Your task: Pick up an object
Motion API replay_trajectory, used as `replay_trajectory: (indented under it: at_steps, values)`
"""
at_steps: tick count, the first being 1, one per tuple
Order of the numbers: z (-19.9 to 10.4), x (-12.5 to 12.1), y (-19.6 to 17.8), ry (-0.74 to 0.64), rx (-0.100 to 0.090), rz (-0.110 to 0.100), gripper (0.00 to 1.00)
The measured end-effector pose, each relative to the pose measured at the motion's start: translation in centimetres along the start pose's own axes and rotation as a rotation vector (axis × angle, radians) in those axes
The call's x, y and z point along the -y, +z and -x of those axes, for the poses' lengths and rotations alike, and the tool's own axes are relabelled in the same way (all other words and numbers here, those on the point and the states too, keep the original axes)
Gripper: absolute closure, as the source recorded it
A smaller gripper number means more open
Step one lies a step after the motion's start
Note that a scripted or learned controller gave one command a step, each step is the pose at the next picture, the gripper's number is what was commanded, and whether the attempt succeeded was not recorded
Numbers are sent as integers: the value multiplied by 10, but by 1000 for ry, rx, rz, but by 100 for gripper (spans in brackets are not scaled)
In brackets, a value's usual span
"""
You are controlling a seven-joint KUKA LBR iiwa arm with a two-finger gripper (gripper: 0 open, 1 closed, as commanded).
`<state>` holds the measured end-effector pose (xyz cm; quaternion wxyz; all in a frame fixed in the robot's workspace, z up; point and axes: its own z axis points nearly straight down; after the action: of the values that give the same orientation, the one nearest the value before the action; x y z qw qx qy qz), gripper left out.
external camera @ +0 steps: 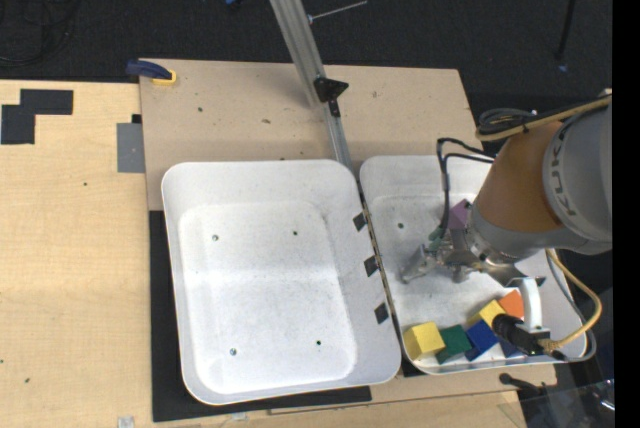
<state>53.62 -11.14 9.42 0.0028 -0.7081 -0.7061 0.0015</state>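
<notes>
On the bench's left, shallow white left bin [270, 276] lies bare. Right of it, shallow white right bin [400, 206] holds the objects, crowded into its near corner: yellow cube [424, 337], green block [453, 341], blue block [481, 340], orange piece [511, 302]; probably slid there together. Small purple block [459, 213] sits apart, mid-bin, half hidden by the wrist. Grey two-finger gripper [432, 259] hangs low just near of it, over bare floor; spread cannot be told. Nothing visibly held.
</notes>
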Motion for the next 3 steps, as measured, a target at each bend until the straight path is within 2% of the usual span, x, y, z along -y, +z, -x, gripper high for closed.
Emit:
replay_trajectory:
  at_steps: [1,3]
  values:
    - [3,1,-12,12,1,0,100]
    - [0,9,-110,-6,2,8,100]
